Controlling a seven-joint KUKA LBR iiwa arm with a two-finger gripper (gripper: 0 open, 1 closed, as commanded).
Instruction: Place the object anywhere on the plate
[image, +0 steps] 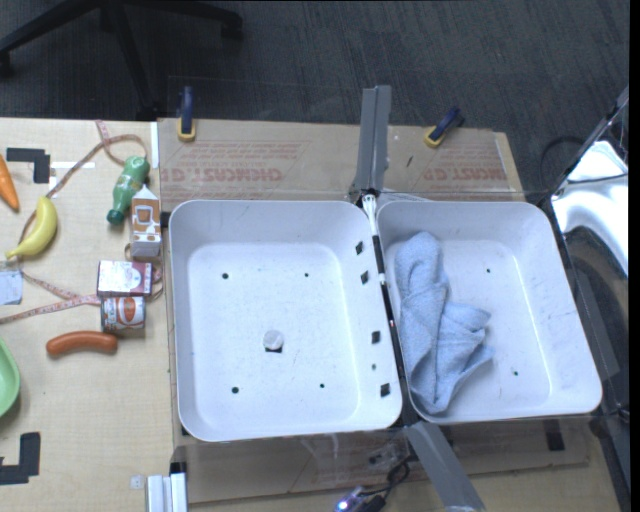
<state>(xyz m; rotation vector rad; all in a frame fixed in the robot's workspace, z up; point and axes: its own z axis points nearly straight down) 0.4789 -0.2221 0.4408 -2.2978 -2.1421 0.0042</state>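
Note:
A small round pale object (273, 341) lies on the floor of the left bin (200, 300), a little left of its middle and toward the front. A crumpled light blue towel (435, 320) lies in the right bin (540, 300), against its left wall. At the far left edge of the bench a curved green rim (5, 378) shows, which may be a plate or bowl.
Left of the bins lie a banana (35, 230), a carrot (8, 185), a green bottle (128, 185), a small carton (145, 225), a can (123, 313) and a sausage (82, 344). A grey post (374, 140) stands between the bins at the back.

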